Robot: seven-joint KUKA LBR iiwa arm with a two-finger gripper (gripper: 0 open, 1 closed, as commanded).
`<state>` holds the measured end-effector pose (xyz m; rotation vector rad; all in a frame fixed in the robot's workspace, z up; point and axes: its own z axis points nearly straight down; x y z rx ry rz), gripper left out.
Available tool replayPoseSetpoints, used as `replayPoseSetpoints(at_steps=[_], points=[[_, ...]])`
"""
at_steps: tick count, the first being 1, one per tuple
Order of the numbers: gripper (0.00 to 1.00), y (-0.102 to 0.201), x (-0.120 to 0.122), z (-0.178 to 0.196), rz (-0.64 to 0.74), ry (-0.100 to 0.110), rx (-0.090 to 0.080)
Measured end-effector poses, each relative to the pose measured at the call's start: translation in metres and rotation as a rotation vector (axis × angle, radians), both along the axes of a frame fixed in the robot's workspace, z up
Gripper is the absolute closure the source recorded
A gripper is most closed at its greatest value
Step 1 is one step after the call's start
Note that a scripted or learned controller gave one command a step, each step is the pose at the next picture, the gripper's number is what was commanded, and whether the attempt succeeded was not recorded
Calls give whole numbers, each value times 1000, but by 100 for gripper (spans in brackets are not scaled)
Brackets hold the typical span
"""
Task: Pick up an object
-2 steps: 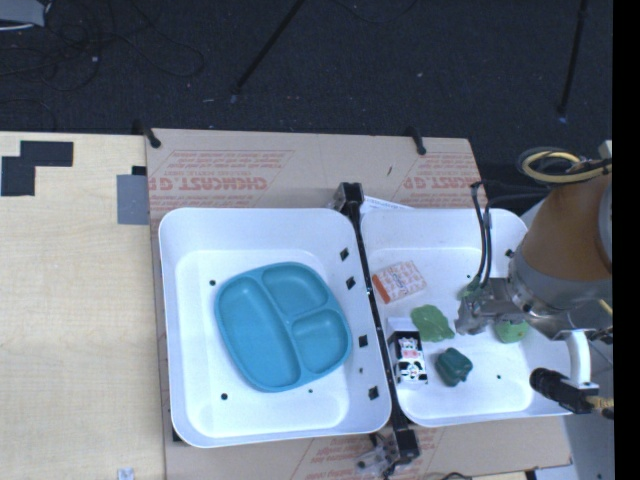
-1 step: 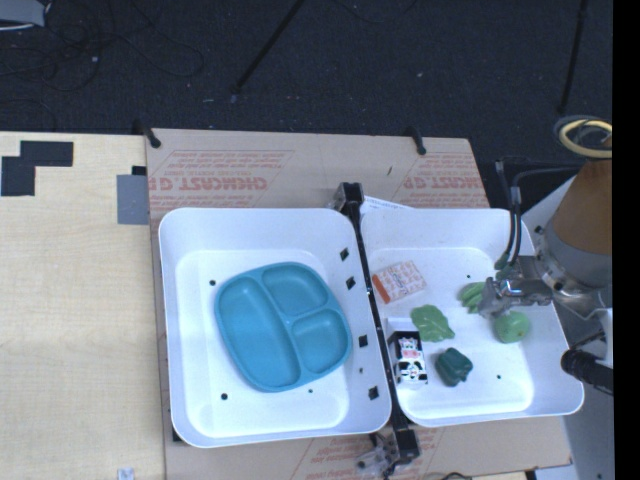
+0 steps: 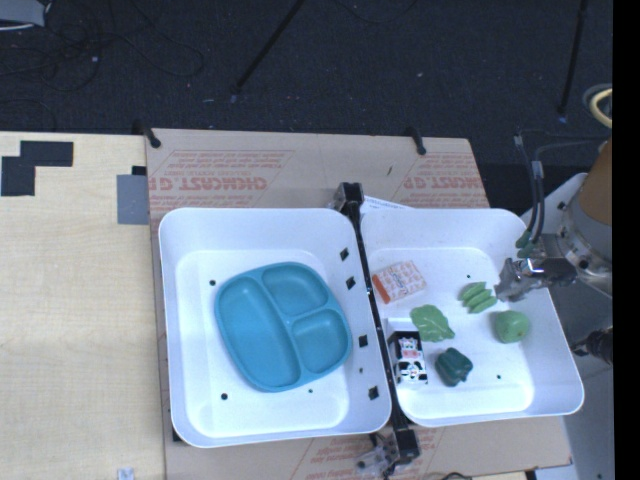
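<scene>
Dark carpeted floor (image 3: 300, 48) up top with cables (image 3: 270, 38) snaking across it. Below that floor, a light wood bench (image 3: 70, 318) with brown cardboard (image 3: 300, 173) laid on it.

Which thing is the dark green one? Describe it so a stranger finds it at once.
Start at the right bin, the one without the blue divided plate. Go to its near edge, right of the small black-and-white cow-pattern item. There lies the dark green object: chunky and the deepest green, while the three other green pieces above it are lighter, and it sits farthest from the gripper.
</scene>
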<state>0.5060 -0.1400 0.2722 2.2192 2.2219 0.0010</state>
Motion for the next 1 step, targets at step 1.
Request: replayPoseSetpoints(at_steps=[1], points=[[100, 56, 6, -17, 3, 5, 3]])
